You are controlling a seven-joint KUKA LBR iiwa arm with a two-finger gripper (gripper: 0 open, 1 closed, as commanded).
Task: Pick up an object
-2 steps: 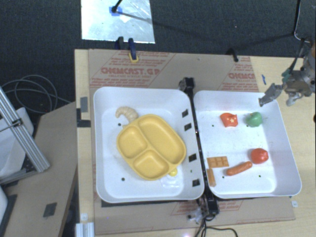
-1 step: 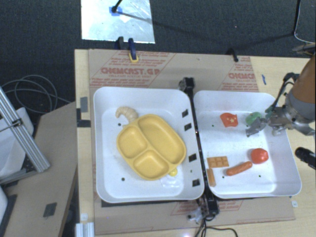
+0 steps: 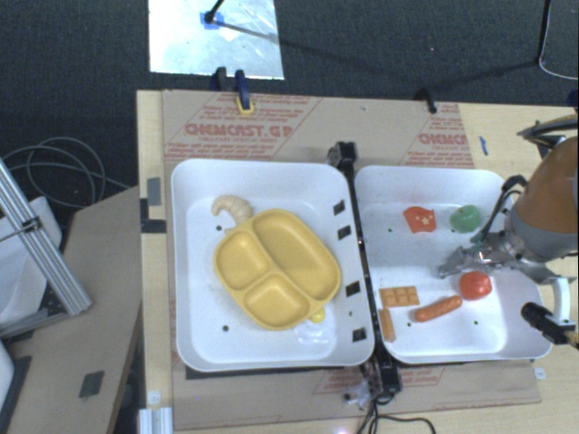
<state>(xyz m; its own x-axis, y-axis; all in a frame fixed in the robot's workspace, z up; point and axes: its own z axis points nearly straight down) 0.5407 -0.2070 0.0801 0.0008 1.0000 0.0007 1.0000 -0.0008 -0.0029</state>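
Arm is reaching in from the right, over the right bin; orange band sitting above the wrist at the frame edge. Gripper is hanging low over the bin's middle right, metal fingers pointing leftward. How far the fingers are opened: cannot tell from this slant, and nothing is visibly lying between them.

Candidate objects, all lying loose on the right bin floor:
- red tomato-like ball, just beside and below the gripper, closest to it; touching or not, cannot tell
- sausage, lying at a slant just below the ball
- waffle-like brown square, left of the sausage
- brown stick, lying along the left wall
- small red piece and green ball, near the far wall, apart from each other

Left bin is carrying a yellow divided plate set at a tilt, with a pale curved piece just beyond its upper left rim. Both bins are sitting side by side on the counter, on a printed sheet.

Judgement: gripper is lining up on the red ball, since that is nearest the fingers. Round shape is likely rolling away if pinched off-centre, so the close needs centring. Pick not yet done; every object is resting on a bin floor
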